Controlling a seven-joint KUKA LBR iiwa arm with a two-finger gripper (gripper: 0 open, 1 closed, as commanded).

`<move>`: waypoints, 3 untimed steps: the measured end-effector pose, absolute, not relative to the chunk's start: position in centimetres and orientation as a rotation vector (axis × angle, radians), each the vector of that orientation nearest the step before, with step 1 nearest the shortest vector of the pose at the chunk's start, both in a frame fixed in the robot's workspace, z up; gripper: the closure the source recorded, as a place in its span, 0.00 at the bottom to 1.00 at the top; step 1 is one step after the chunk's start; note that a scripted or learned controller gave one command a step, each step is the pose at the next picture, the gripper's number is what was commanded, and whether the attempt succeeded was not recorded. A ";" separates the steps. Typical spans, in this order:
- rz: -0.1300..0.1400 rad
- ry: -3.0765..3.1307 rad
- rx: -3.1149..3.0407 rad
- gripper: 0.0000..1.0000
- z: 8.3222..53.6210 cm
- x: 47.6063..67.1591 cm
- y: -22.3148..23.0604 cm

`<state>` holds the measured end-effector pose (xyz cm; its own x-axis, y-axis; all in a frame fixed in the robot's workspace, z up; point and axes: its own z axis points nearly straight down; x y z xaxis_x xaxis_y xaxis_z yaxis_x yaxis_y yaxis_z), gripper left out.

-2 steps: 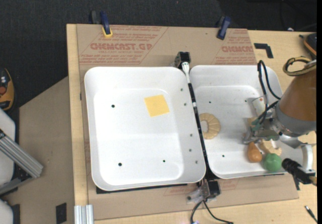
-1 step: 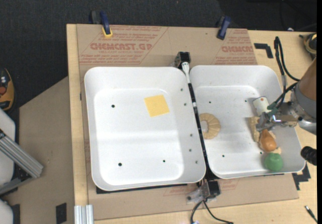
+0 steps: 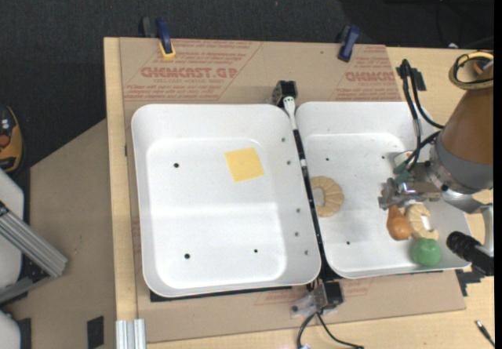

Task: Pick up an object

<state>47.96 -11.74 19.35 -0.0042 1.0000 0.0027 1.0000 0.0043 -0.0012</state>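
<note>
Beside hand (image 3: 401,197), grip state unclear, sit orange obj (image 3: 398,226), green ball (image 3: 427,252), tan ring (image 3: 325,196) w/ yellow square (image 3: 245,165) in left bin (image 3: 157,206).

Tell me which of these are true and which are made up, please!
1. The yellow square lies in the left bin. True.
2. The green ball lies in the left bin. False: it lies in the right bin, near that bin's front right corner.
3. The gripper is over the right bin. True.
4. The tan ring sits on top of the yellow square. False: the ring lies in the right bin, near the divide between the bins, apart from the square.
5. An orange thing lies close to the green ball. True.
</note>
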 end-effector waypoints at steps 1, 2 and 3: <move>-0.009 -2.230 -2.233 1.00 30.8 48.1 -15.3; 0.003 -2.224 -2.207 1.00 23.0 47.9 -7.2; 0.000 -2.230 -2.204 1.00 21.5 47.9 2.8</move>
<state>47.91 2.83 21.54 -0.0117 0.9999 0.0047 0.9999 0.0117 -0.0047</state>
